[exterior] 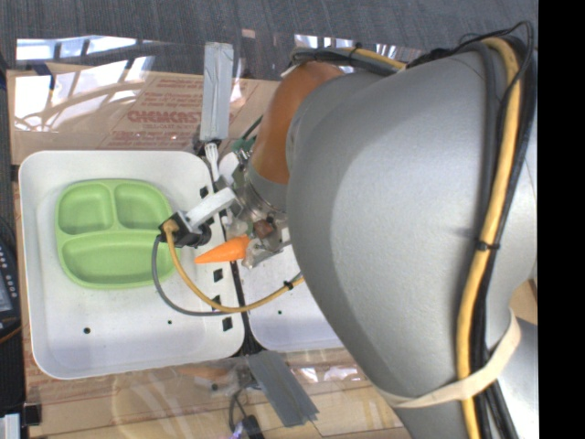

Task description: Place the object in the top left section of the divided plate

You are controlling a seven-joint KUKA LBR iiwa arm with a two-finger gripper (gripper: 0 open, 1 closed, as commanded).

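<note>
A green divided plate point(114, 234) lies in the left white bin point(119, 337), with two small sections on its far side and one long section on its near side. An orange carrot point(218, 252) hangs over the strip where the two bins meet, just right of the plate, its pointed end towards the plate. My gripper point(247, 245) is shut on the carrot's thick end. The carrot is above the bin floor and outside the plate.
The big grey arm point(402, 199) covers most of the right bin point(283, 332). A yellow and black cable point(187, 286) loops from the wrist down over the left bin's right part. Cardboard point(137, 108) and a grey tape strip point(217, 80) lie behind the bins.
</note>
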